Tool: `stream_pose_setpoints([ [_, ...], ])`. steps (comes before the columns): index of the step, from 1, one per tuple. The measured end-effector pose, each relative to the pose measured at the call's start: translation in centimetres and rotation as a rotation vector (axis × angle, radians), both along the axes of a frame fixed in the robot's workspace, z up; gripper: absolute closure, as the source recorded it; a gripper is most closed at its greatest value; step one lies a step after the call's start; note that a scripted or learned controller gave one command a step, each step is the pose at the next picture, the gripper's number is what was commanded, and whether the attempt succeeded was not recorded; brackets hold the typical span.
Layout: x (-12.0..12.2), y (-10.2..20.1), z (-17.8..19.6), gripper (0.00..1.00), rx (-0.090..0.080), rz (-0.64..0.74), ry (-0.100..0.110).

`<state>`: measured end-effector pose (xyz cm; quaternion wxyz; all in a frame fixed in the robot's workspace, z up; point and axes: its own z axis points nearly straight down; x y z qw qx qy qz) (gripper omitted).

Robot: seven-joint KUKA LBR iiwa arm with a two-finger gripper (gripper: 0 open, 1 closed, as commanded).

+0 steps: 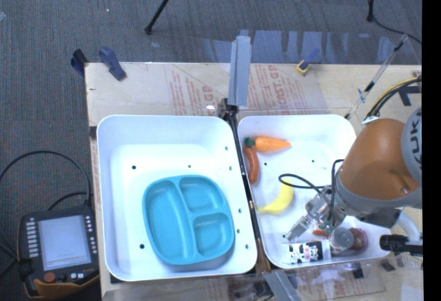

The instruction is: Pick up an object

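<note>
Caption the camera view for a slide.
Arm's gripper low in the right bin beside a banana; blue tray in the left bin.

Faded red printing runs across the pale brown cardboard sheet (207, 89) under the two white bins, set in triangular outlines and seen upside down and at a slant; its letters are too blurred to read. On the grey arm casing (428, 144) at the right edge, part of large dark lettering shows, seemingly "KU". The small white carton with dark markings (308, 251) bears print too small to make out.
</note>
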<state>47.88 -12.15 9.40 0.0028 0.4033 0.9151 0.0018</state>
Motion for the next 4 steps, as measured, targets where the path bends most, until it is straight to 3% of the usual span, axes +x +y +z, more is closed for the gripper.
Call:
stream_pose_setpoints([
  [1, 8.9, 2.2, -0.7, 0.00, 0.000, 0.342, 0.006],
  [2, 10.7, 1.4, 2.6, 0.00, -0.002, 0.684, 0.003],
  [3, 15.9, -9.3, 7.8, 0.00, -0.003, 0.771, 0.001],
  [4, 15.7, -4.5, -0.7, 0.00, -0.001, 0.600, 0.004],
])
